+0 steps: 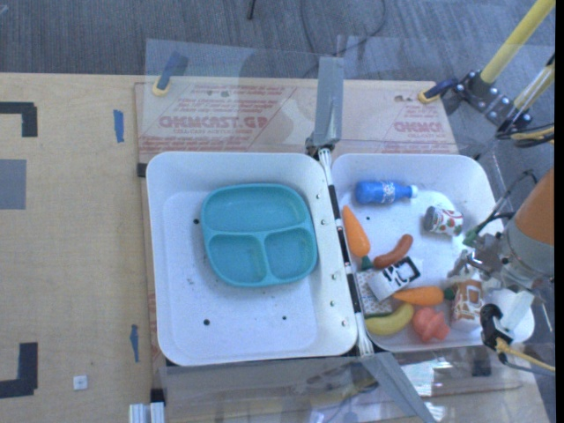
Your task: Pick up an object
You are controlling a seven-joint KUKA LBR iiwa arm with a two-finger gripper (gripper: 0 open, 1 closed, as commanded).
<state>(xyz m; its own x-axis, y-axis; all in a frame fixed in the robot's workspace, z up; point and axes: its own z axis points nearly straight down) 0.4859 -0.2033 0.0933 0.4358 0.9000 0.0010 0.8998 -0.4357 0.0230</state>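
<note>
I saw the gripper (467,276) low over the right bin (480,173); whether it gripped anything I could not tell. A small carton (466,300) sat just beneath, a red strawberry (430,324) nearby, a blue bottle (383,191) farther off.

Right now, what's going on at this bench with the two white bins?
A grey robot arm reaches in from the right, with its gripper low over the right bin's right side, among toy food. That bin holds a blue bottle, two carrots, a sausage, a banana and a small carton just under the gripper. Nothing is visibly lifted yet. The left bin holds a teal divided plate.
</note>
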